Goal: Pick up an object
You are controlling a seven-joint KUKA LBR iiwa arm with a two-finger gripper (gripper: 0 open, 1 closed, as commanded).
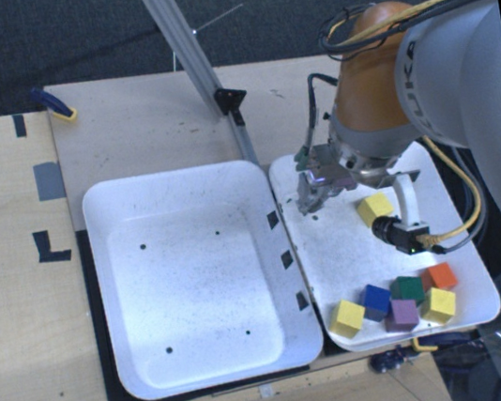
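The big grey arm point(458, 74) with its orange band point(373, 79) reaches in from the right and hangs over the right bin point(338, 266). Its tool point(314, 192) points down near the far left part of that bin. I cannot tell how the tool is set, and no block shows in it.

The blocks lie in the right bin. One yellow block point(376, 209) sits alone, just beside the arm's wrist. The others huddle at the near edge: a second yellow block point(348, 317), a blue block point(376, 300), a green block point(406, 289), a purple block point(403, 313), an orange block point(441, 276) and a third yellow block point(440, 305).

The left bin point(188, 281) sits just beside the right one on the bench point(21, 309).
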